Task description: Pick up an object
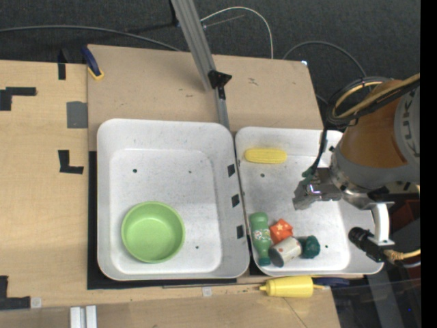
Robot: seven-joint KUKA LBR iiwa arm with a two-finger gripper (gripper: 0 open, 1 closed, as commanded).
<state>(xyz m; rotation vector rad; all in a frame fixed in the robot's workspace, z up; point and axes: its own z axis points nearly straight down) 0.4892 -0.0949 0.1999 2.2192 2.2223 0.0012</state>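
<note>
My gripper (pixel 308 191) hangs over the middle of the right bin (pixel 341 265), at the end of the grey and orange arm coming in from the right. A yellow corn-shaped piece (pixel 265 156) lies near that bin's far rim, up and left of the gripper. A cluster sits at the bin's front, below and left of the gripper: a green bottle (pixel 259 229), a small red-orange item (pixel 280 230), a grey-white cylinder (pixel 285 251) and a dark green object (pixel 311 247). Nothing shows in the gripper.
A light green bowl (pixel 153 231) sits in the front left of the left bin (pixel 164 132). A yellow object (pixel 289 288) lies on the bench just outside the right bin's front rim. A grey pole (pixel 198 36) slants in from the top to the bins' divide.
</note>
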